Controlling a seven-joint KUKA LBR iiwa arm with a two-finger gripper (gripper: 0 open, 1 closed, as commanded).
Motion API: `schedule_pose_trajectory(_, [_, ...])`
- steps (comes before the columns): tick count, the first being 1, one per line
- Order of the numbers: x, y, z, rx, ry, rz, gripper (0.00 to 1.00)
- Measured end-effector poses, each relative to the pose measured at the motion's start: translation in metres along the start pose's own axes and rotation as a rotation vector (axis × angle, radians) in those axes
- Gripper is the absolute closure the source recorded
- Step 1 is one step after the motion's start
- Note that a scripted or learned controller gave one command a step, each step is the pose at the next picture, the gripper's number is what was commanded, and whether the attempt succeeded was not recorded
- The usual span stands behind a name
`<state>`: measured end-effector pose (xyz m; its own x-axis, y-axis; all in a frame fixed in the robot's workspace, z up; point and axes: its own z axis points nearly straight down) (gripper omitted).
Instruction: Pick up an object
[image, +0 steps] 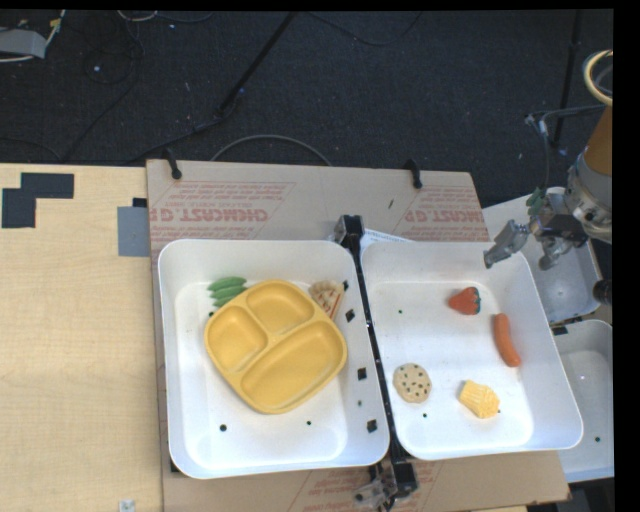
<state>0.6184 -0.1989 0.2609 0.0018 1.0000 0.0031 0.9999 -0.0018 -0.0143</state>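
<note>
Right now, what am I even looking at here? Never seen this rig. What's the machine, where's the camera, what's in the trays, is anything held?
One fixed camera looks down at a slant on a bench. The machine is a robot arm reaching in from the right; its gripper hangs above the far right corner of the right bin. I see nothing between the jaws, and they look spread.

Two shallow white bins sit side by side. The left bin holds a yellow divided plate, a green toy at the plate's far left edge and a tan piece at its far right edge. The right bin holds a strawberry, a sausage, a cookie and a yellow corn piece, all lying apart.
</note>
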Motion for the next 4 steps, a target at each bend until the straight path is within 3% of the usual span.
schedule_pose_trajectory(1, [0.0,0.002,-0.007,-0.012,-0.003,-0.002,0.0])
schedule_pose_trajectory(4, [0.004,-0.002,0.173,-0.008,-0.002,-0.001,0.0])
